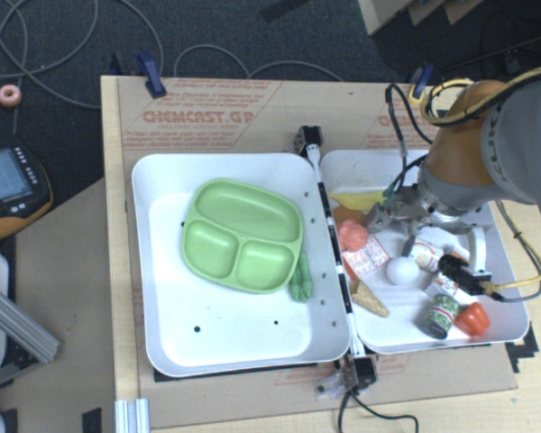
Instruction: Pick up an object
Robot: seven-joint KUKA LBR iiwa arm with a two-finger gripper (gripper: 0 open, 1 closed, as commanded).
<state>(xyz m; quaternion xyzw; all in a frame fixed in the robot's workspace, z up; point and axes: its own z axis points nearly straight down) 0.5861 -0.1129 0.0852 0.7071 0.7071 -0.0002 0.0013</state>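
Pincer (426, 233): low in the right bin, under the grey wrist with the orange band. The wrist hides the tips; whether it is spread or closed, or has hold of anything, cannot be told.
Ball (401, 271): white and round, just below-left of the pincer, apart from it. The likely target, as the nearest free item.
Ball handling: by its look light, stiff and smooth. It is liable to roll or squirt out under an off-centre squeeze. Take hold across the widest part, from straight above.
Right bin (514, 327): surrounds the pincer and holds all the small items.
Right bin contents: a pink lump (353, 235) to the pincer's left; a red-and-white packet (368, 258) below that, close beside the ball; a tan wedge (370, 299) further down-left; a yellow piece (357, 200) up-left against the far wall; a dark jar (441, 317) and a red piece (473, 318) well below, side by side.
Crowding: the packet lies close to the ball; a wide approach may snag it.
Left bin (153, 242): well to the pincer's left, past the divider.
Left bin contents: a green tray (243, 234) with three compartments, and a green leaf-like piece (301, 278) at the tray's near corner.
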